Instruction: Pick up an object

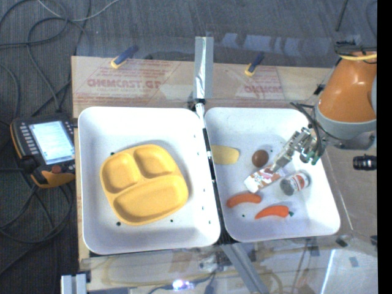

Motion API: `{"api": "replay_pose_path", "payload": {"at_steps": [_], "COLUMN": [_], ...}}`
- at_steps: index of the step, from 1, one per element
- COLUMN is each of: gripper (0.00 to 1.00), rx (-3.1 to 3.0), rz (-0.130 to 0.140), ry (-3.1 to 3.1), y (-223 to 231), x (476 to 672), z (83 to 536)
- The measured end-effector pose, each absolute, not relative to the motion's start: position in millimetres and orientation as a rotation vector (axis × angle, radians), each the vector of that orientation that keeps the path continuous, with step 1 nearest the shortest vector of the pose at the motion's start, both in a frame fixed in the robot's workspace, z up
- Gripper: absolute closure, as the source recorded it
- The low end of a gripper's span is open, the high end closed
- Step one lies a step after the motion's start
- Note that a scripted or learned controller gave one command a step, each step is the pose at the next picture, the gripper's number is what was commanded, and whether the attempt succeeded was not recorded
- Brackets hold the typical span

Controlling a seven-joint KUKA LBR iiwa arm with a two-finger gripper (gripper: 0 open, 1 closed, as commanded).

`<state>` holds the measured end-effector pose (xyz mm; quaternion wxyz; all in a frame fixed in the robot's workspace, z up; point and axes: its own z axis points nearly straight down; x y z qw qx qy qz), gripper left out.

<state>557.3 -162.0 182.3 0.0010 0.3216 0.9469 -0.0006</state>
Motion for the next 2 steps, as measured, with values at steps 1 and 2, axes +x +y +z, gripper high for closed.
{"api": "replay_pose_path", "payload": {"at_steps": [1, 2], "gripper": [1.00, 1.00], "rx": [0.843, 0.547], "rz": [-0.003, -0.001], "ry": [3.023, 3.090], "y": [-175.0, -209.6], "x": [612.5, 583.5], "z": [196.8, 199.8]}}
